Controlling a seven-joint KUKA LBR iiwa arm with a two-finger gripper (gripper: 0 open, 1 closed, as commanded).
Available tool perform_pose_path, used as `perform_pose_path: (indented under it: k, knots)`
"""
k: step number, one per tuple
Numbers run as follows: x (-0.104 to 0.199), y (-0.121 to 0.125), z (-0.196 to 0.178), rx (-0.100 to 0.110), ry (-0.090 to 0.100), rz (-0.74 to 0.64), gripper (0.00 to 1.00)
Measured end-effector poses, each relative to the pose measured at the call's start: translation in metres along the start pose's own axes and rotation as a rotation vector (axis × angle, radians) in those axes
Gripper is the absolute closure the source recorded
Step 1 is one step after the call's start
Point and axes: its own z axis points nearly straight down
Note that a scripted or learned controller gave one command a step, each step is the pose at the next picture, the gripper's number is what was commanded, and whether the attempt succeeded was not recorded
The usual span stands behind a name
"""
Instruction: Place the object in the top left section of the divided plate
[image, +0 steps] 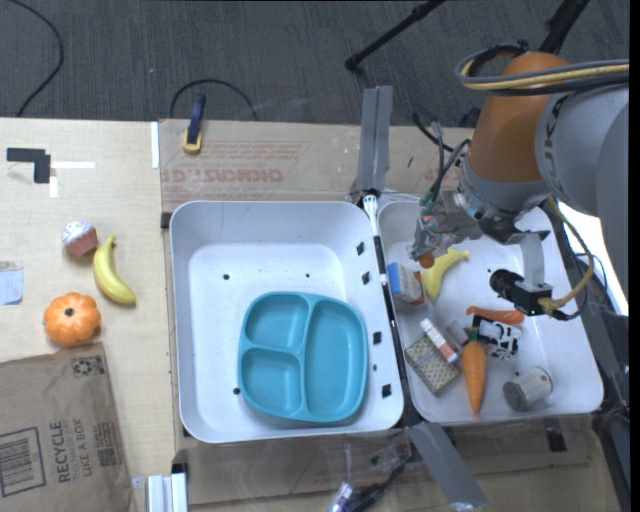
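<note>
Nearest me, the teal divided plate (303, 357) sits in the left bin (200, 300), its top left section bare with open room above. Right bin (590, 390) is crowded: carrot (473, 374), small cup (528, 388). Further back the gripper (432, 247) touches the yellow banana (442, 271); I can't tell its state. I judge the banana light, smooth, stiff; I'd pinch mid-body, then clear the bin wall.

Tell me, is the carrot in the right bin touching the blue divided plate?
Apart. The camera view shows the carrot in the right bin and the divided plate in the left bin, bin walls between them.
</note>
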Motion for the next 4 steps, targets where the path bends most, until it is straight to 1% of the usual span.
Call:
perform_pose_path:
  k: [1, 2, 3, 4]
  knots:
    - [0.017, -0.009, -0.14, -0.001, -0.001, -0.111, 1.0]
    - [0.066, -0.069, -0.036, 0.002, 0.001, -0.184, 1.0]
    - [0.125, -0.117, -0.031, 0.001, 0.001, -0.628, 1.0]
    - [0.061, -0.026, -0.184, -0.003, -0.001, -0.721, 1.0]
